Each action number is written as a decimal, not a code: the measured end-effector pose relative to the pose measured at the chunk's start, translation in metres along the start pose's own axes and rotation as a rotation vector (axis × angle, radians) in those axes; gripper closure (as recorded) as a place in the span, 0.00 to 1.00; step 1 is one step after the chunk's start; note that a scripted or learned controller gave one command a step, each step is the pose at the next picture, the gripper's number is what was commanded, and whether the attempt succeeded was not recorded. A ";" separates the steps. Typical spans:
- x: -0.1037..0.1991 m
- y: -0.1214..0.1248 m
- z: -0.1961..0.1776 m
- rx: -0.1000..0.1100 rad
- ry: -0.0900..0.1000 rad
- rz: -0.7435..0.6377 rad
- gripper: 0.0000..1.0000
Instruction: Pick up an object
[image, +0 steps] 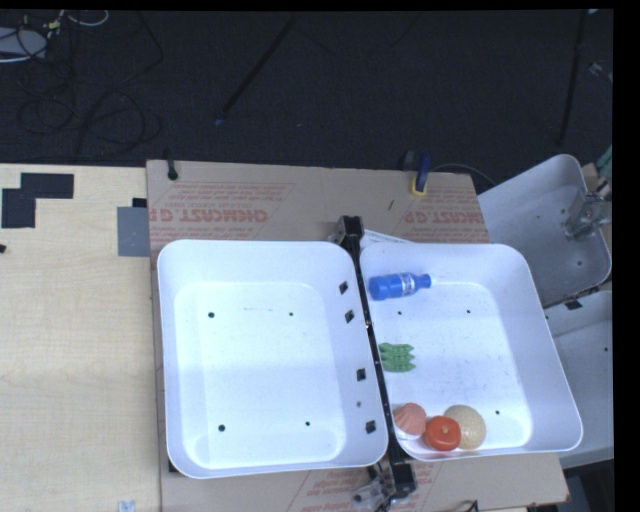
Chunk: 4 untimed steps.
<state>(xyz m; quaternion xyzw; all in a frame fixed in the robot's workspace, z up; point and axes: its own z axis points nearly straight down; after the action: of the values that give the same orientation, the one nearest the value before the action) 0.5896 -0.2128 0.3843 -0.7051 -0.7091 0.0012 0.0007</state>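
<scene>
Claw (588, 212), blurred at the right edge, state untellable; a small blue bottle (399, 285) lies sideways in the right bin (540, 330).

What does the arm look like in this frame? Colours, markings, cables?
The arm seems to be the pale grey, smooth, rounded shape at the right edge; hard to confirm. A small metallic fitting sits on it. Markings too small to read.
</scene>
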 end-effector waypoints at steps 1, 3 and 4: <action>0.000 0.026 0.017 -0.002 -0.001 0.001 1.00; 0.000 0.047 -0.022 -0.002 0.000 0.001 1.00; 0.000 0.055 -0.045 -0.003 0.000 -0.001 1.00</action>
<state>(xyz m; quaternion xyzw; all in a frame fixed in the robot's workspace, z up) 0.6448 -0.2120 0.4296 -0.7049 -0.7093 0.0001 -0.0004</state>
